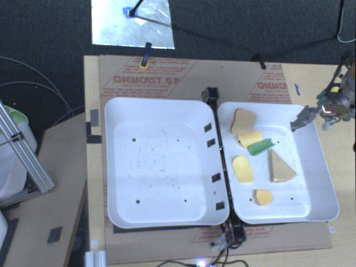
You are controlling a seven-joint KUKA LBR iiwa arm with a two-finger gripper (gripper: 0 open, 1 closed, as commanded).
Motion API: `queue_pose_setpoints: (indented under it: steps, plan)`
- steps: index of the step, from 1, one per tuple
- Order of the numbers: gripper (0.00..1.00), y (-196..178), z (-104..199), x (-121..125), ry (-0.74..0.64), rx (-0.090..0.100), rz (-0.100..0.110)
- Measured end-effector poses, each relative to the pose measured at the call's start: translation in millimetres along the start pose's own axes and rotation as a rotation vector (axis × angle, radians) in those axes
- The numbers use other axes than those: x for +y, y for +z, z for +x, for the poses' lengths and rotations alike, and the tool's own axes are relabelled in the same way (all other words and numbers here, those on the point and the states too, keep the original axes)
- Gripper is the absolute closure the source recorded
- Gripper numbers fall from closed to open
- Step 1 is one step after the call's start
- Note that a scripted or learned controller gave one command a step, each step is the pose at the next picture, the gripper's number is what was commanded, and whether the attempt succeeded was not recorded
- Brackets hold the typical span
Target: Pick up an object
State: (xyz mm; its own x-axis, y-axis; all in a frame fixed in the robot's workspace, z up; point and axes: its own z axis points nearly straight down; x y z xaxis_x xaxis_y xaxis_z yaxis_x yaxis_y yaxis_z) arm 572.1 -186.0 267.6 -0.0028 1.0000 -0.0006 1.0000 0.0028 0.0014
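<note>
Just pincer [303, 119] over right bin [320, 166]

Fingers [305, 118] over right bin [322, 174]; six foam pieces inside.

Six small pieces lie loose in the right bin [317, 166]: a tan bread-like slice [243, 120] near its far left corner, with a yellow chunk [250, 139] just below it and a green stick [260, 146] touching that chunk's lower right. A yellow oval [242, 169] sits nearer the middle, a pale tan wedge [280, 167] to its right, point upward. A small yellow-orange lump [263, 197], possibly rounded, rests near the front.
</note>
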Motion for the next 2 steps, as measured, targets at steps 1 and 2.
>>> queue_pose_setpoints:
  steps: [1,2]
  plan:
    - [0.00,172.7,33.7,16.5,-0.003,0.006,0.014]
    - [0.00,182.8,60.4,83.1,-0.006,0.000,-0.006]
